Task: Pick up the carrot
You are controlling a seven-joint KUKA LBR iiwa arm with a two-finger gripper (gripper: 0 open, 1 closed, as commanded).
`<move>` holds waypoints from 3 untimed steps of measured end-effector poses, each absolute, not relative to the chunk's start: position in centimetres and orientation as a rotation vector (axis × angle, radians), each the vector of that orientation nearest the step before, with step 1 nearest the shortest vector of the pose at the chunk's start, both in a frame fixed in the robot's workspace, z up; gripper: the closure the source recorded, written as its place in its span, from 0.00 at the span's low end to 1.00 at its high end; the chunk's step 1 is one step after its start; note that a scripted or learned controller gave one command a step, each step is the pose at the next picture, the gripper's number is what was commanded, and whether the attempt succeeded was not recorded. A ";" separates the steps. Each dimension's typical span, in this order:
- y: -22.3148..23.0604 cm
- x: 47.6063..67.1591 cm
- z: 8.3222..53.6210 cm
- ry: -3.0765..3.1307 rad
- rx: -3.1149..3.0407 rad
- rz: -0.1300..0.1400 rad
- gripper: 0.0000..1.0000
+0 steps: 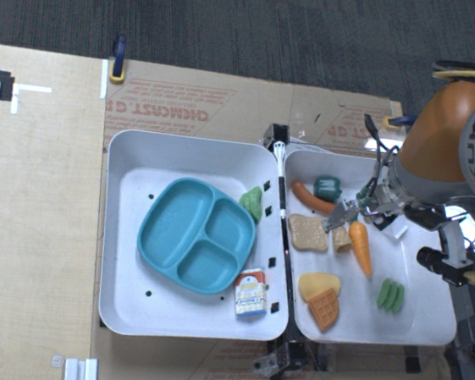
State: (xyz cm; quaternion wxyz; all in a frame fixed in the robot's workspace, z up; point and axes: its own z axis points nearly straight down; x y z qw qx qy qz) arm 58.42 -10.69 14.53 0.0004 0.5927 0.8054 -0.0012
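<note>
carrot [360, 249] is lying in the right bin [426, 330], just right of the bread slice [307, 233] | hand [343, 216] is hovering at the carrot's top end, cannot tell if open or closed | carrot is looking light, hard, smooth, maybe slippery | best to grab its thick top part

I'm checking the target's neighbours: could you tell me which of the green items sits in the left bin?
The green leafy piece beside the blue divided plate; the dark green pepper and green pod lie in the right bin.
</note>
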 end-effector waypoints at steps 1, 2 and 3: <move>-16.0 58.2 9.1 2.293 2.151 -0.005 0.00; -16.1 58.2 10.0 2.295 2.147 -0.007 1.00; -9.3 58.9 14.5 2.403 2.020 -0.001 1.00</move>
